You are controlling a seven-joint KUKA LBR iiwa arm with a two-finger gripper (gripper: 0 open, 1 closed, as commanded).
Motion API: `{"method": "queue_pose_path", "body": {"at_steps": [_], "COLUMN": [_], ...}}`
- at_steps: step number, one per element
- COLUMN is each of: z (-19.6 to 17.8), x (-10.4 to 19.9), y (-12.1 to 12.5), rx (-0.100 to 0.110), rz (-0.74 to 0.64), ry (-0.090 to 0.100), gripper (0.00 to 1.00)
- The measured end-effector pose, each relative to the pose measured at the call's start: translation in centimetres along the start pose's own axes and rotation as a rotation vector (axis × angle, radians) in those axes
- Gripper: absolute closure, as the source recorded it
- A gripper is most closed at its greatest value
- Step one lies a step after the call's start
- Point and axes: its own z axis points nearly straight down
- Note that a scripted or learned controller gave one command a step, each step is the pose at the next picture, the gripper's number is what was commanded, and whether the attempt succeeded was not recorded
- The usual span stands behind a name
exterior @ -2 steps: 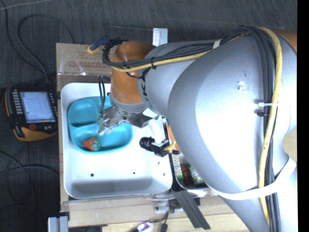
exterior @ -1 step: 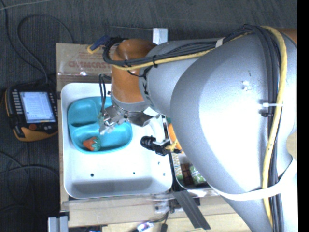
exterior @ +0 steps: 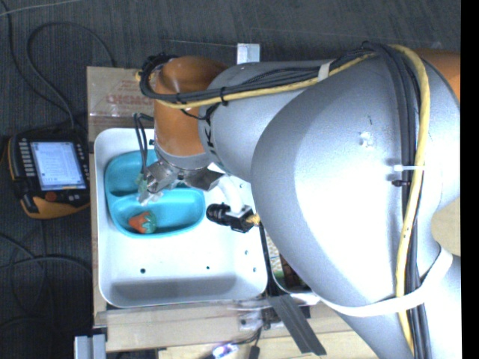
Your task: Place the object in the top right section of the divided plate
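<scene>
- White bin (exterior: 176, 271) sits at the left end of the counter (exterior: 101, 316), and it's the one you can see nearly all of.
- Blue plate (exterior: 120, 172) is inside that bin, pushed up toward the bin's far-left corner. It's split into sections by raised ridges.
- The object (exterior: 142, 221) is small and orange-red with a bit of green on it. It's lying in the plate section closest to the counter's front edge, at the left end of that section.
- The other plate sections I can see just look plain blue.
- The rest of the bin floor, between the plate and the front wall, is bare white with a few tiny holes.
- Pincer (exterior: 147, 193) hangs over the middle of the plate, just behind the object and not touching it. Honestly cannot tell how far open it is from this angle, and there's nothing visibly gripped in it.
- The second bin (exterior: 293, 295) is to the right, almost all covered by the arm (exterior: 322, 170). Only a sliver of its rim peeks out near the front edge.
</scene>
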Motion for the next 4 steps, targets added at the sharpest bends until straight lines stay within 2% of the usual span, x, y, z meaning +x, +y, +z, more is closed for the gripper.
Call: {"method": "queue_pose_path", "body": {"at_steps": [2,3,4], "z": [-1.6,1.1,-6.6], "x": [0.0,-0.4,-2.2], "y": [-0.1,1.4,0.9], "rx": [0.006,-0.019,-0.001], "rz": [0.0,-0.185,0.119], "ry": [-0.002,-0.003,0.0], "gripper": [1.0,1.0,1.0]}}
